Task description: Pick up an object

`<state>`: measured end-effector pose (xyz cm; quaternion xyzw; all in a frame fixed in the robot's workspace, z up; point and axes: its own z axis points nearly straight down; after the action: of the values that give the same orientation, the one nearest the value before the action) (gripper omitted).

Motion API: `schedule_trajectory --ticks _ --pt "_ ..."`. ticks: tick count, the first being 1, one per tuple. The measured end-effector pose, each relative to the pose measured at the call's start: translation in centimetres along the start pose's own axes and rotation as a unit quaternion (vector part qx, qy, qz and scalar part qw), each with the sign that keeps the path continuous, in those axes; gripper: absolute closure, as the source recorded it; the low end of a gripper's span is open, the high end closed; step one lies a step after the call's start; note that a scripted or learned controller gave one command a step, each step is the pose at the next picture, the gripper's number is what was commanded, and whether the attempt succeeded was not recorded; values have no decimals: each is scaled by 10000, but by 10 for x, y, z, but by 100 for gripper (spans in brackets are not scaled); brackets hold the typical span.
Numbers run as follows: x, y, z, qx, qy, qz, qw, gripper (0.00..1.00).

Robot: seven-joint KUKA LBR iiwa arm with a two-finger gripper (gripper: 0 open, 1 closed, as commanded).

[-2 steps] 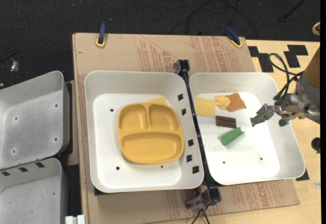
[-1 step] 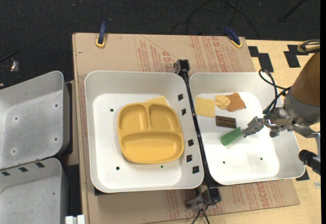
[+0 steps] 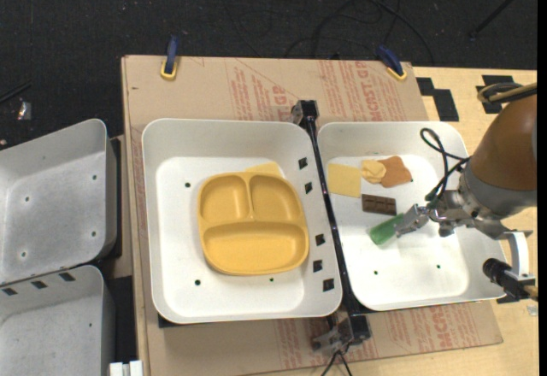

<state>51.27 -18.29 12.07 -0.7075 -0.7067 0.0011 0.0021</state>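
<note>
Two shallow white plastic bins sit side by side on the brown cardboard-covered bench (image 3: 256,88). The left bin (image 3: 167,195) holds a yellow plastic divided tray (image 3: 253,223) with three compartments, lying flat near the bin's middle. The right bin (image 3: 444,276) holds a pale yellow flat square block (image 3: 345,179) near the divider, a tan and orange-brown soft lump (image 3: 386,170) just beside it toward the right, a small dark brown rectangular block (image 3: 379,203) below those, and a green cylindrical object (image 3: 384,232) lying tilted near the bin's middle. The grey arm with its orange band (image 3: 508,148) reaches in from the right, low over the right bin. Its tool (image 3: 410,221) points left, and its metal tips sit at the right end of the green cylindrical object, apparently touching it; whether the tips are closed on it or spread cannot be told from this angle. A black cable (image 3: 436,148) loops above the wrist.
</note>
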Motion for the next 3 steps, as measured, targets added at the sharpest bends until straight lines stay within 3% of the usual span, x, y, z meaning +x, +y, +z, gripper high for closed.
schedule_trajectory --ticks 1,2,3 --pt "0 1 27 -34 -8 7 10000 0" --pt "0 2 16 -41 -7 3 10000 100" --pt "-6 7 -45 -52 -19 -16 10000 100"
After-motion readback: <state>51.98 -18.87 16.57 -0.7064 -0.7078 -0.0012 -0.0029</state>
